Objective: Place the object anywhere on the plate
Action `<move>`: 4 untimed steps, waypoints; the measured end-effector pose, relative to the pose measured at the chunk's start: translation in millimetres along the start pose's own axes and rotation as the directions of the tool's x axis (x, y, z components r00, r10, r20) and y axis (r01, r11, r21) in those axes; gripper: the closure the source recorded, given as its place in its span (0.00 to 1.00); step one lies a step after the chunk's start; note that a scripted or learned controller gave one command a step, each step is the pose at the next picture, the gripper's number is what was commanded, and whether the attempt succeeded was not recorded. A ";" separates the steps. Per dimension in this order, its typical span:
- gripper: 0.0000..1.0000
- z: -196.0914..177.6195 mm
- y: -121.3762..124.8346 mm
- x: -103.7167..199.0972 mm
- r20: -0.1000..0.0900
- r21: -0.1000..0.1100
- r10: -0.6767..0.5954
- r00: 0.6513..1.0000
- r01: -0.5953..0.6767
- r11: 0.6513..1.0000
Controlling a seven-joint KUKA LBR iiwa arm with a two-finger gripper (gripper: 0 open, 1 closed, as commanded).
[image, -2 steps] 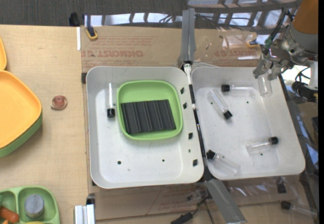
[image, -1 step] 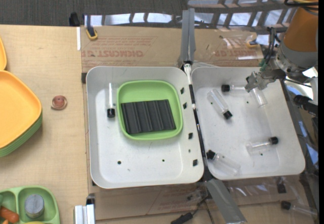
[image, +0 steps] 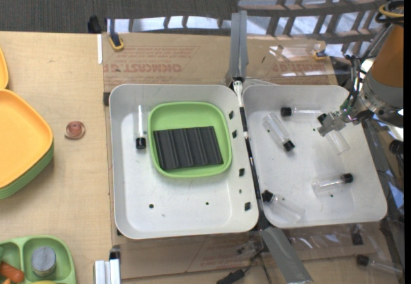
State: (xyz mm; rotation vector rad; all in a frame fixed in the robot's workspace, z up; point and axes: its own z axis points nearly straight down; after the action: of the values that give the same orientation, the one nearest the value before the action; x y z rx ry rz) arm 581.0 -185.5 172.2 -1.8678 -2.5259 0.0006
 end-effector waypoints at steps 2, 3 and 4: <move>1.00 7.4 -89.7 -2.7 -0.001 -0.001 -0.398 0.918 0.398 0.918; 1.00 -11.3 -108.6 -5.0 0.002 -0.002 -0.600 0.800 0.600 0.800; 1.00 -10.4 -108.3 -4.7 0.002 -0.002 -0.746 0.666 0.746 0.666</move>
State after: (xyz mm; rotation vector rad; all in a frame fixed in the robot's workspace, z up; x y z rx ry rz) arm 478.8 -221.7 182.6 -0.6735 -3.0710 -0.0011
